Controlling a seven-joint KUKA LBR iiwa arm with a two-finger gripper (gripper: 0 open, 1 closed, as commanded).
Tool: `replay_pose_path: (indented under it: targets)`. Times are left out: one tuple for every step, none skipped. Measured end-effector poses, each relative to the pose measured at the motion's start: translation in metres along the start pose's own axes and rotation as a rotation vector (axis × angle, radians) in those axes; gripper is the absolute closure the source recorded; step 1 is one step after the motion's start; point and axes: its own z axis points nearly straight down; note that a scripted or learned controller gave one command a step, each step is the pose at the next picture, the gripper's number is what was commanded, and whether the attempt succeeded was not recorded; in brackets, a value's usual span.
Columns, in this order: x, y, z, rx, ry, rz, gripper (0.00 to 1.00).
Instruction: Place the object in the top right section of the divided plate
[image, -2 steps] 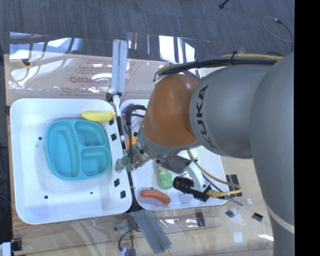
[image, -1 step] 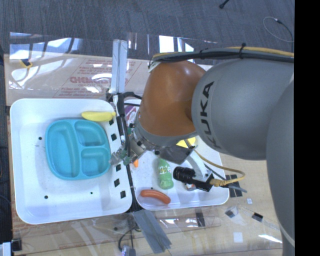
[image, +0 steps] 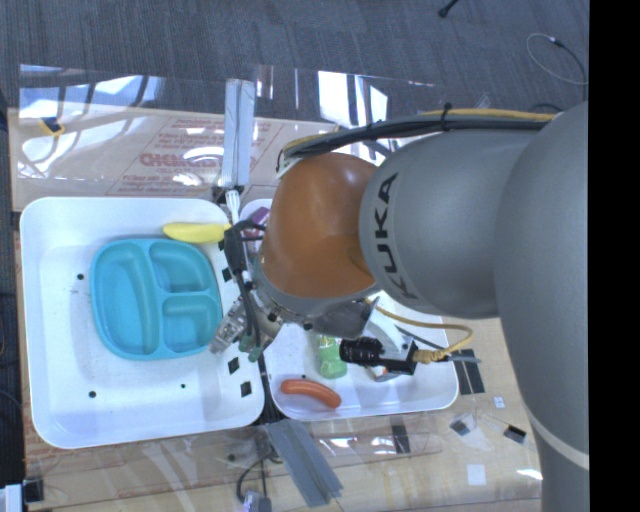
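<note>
Here my arm reaches in over the right bin, and my jaws hang at the seam between the two bins, just beside the plate's right edge. Whether they are spread or pinching, I cannot tell. The blue divided plate lies in the left bin. A banana lies just above the plate's top right corner. A sausage and a green thing lie in the right bin.

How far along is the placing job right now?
Nothing looks done: the blue divided plate in the left bin has no item in any section. The gripper hangs at the plate's right edge; what it carries, if anything, I can't tell. A yellow banana lies beside the plate; a hot dog and green item sit in the right bin.
</note>
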Motion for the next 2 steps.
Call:
replay_pose_path:
  targets:
    - [0.007, 0.030, 0.021, -0.001, -0.001, 0.017, 1.00]
    - [0.001, 0.003, -0.018, -0.004, -0.004, -0.004, 1.00]
